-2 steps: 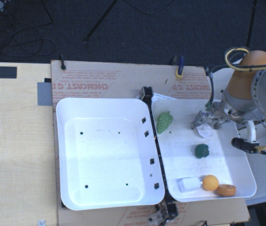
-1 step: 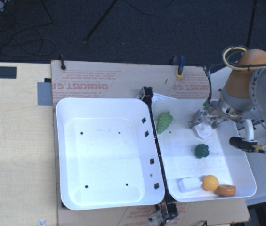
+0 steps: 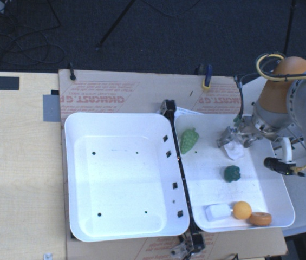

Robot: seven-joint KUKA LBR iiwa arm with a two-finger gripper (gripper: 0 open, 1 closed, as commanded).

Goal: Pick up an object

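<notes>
The right bin (image 3: pixel 274 191) holds several small objects. A light green lumpy piece (image 3: pixel 189 140) lies near its left wall, and a dark green one (image 3: pixel 232 173) sits in the middle. A white block (image 3: pixel 216 212), an orange ball (image 3: pixel 242 210) and an orange-brown disc (image 3: pixel 260 219) lie along the front edge. My gripper (image 3: pixel 233 140) is low in the back right part of this bin, directly above a small white object (image 3: pixel 234 151) that touches or nearly touches it. Whether that object is held is hidden.
The left bin (image 3: pixel 74 145) lies beside the right one, with a black divider strip (image 3: pixel 175 167) between them. The arm's grey body with its orange band (image 3: pixel 282 91) reaches in over the right bin's far right corner. A black cable end (image 3: pixel 280 166) hangs by the right rim.
</notes>
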